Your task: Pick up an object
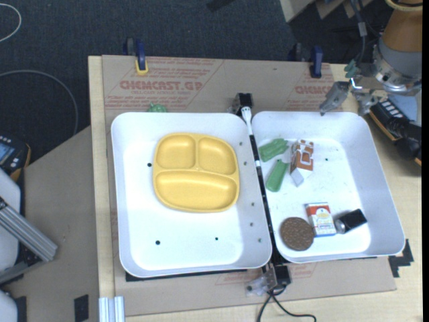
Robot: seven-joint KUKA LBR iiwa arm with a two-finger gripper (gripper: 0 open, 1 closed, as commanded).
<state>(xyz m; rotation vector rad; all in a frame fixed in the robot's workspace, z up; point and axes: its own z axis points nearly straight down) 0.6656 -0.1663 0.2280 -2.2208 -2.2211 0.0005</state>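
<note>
Hovering above the right bin's (375,153) far corner, claw (333,99) tilted; grip state indiscernible

Two shallow white bins sit side by side on a brown board (201,72) printed with red lettering. The left bin (134,233) carries a yellow divided plate (196,172) toward its far half, three compartments facing up. A black strip (257,180) runs along the seam between the left bin and the right bin (375,180). Two blue clamps grip the board's far edge: one near the far left corner (139,54), one toward the far right (316,62). A black cable (281,304) trails off the board's near edge. Dark carpet (67,19) lies beyond.
</note>
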